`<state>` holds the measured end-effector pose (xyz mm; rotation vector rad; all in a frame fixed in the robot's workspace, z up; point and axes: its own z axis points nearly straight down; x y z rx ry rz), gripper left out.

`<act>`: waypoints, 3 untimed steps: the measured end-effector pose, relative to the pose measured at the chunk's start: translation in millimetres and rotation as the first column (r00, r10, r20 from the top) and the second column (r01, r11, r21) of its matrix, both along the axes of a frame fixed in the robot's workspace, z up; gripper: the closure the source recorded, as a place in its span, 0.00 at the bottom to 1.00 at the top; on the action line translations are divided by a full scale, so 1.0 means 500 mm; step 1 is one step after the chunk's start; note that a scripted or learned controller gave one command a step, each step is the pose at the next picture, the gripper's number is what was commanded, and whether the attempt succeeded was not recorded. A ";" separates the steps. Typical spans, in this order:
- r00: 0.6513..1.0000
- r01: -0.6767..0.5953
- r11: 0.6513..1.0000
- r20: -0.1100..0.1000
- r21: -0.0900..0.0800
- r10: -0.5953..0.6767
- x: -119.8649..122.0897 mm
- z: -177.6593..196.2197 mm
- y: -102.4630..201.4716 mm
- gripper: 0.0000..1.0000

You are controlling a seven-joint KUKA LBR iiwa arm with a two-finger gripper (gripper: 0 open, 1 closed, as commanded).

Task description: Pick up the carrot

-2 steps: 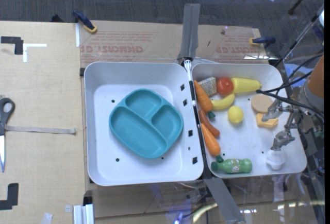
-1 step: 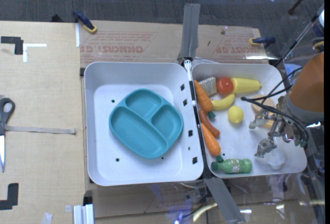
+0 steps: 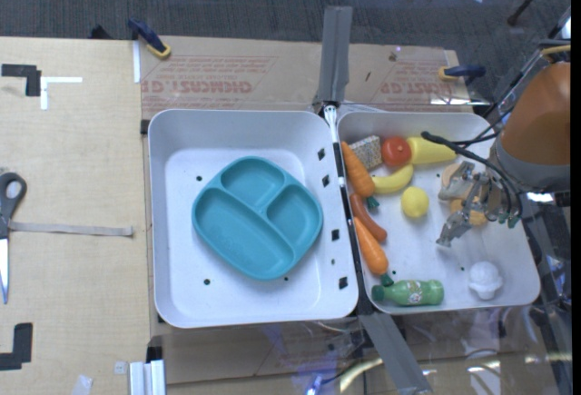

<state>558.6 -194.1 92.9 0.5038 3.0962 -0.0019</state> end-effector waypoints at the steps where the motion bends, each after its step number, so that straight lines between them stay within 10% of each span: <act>1: 1.000 -0.004 1.000 0.004 -0.002 0.004 0.004 0.020 0.002 1.00; 2: 1.000 -0.004 1.000 0.003 -0.001 0.004 0.004 0.020 0.003 0.00; 3: 1.000 -0.007 1.000 0.008 -0.003 0.007 0.007 0.040 0.004 1.00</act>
